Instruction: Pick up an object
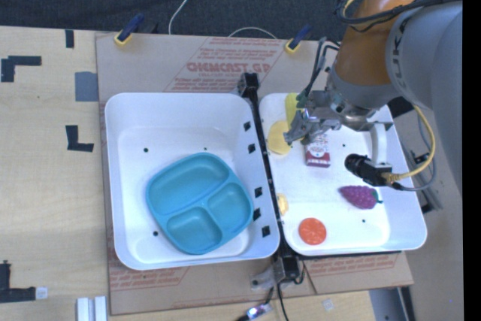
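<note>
My gripper point(307, 128) hangs low over the back left part of the right bin point(409, 235). Just below it stands a small red and white carton point(318, 154). A pale yellow piece point(279, 139) lies to its left against the bin's wall, and a yellow-green piece point(290, 110) sits behind the gripper. Nothing shows between the gripper's tips from this angle. A bunch of purple grapes point(359, 196) lies toward the front right of the same bin. An orange round thing point(313, 231) rests near the front edge.
A small yellow bit point(282, 202) lies at the right bin's left wall. The left bin point(126, 154) holds a blue divided plate point(198, 201). Black clips join the two bins along the shared wall point(259, 162). Cardboard lies under both bins.
</note>
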`<move>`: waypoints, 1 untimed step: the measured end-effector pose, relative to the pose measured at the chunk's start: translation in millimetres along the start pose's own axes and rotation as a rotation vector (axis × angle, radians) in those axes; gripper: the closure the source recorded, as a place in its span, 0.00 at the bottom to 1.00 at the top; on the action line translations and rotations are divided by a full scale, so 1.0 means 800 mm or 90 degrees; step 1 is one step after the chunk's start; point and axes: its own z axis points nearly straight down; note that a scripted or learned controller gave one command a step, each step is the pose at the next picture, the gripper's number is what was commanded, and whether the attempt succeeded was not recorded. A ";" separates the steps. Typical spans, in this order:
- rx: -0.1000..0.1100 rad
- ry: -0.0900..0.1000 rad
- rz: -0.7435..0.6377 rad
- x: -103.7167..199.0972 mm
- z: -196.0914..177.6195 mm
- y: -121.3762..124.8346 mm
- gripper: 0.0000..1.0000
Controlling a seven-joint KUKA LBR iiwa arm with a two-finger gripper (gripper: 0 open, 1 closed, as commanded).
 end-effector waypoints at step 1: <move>0.000 0.000 -0.001 0.075 -0.003 0.012 1.00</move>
